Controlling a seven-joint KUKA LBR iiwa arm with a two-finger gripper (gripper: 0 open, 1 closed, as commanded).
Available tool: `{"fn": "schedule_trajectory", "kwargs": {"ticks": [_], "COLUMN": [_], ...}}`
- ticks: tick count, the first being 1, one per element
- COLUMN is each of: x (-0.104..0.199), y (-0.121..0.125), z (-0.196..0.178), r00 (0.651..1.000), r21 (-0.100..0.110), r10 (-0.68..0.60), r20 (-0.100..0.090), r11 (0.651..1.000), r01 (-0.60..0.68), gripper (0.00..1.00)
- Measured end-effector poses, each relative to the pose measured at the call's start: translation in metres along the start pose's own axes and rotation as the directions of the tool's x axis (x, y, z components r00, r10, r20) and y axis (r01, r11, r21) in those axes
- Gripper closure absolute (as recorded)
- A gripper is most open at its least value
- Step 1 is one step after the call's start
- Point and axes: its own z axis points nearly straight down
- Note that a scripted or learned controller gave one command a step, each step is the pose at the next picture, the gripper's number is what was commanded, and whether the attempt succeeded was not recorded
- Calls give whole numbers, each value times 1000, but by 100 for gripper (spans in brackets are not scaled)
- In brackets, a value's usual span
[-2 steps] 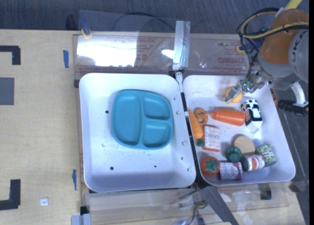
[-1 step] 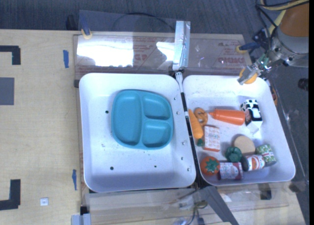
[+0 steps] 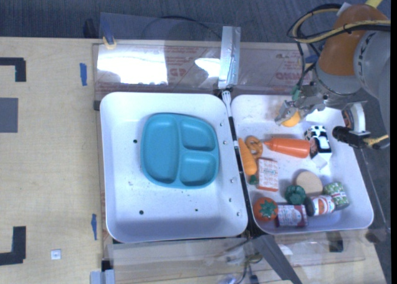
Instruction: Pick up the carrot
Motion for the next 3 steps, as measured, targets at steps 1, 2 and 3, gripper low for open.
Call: {"fn": "schedule_trajectory", "kwargs": {"ticks": [1, 2, 3], "x": [-23, -23, -11], "y": [-2, -2, 1], "z": [1, 1, 35], "r00": [999, 999, 996], "r21": [-9, -9, -7], "r10": [48, 48, -88], "r20": [5, 5, 5], "r11": [999, 999, 996], "r01": [-48, -48, 89], "gripper": [100, 0, 0]}}
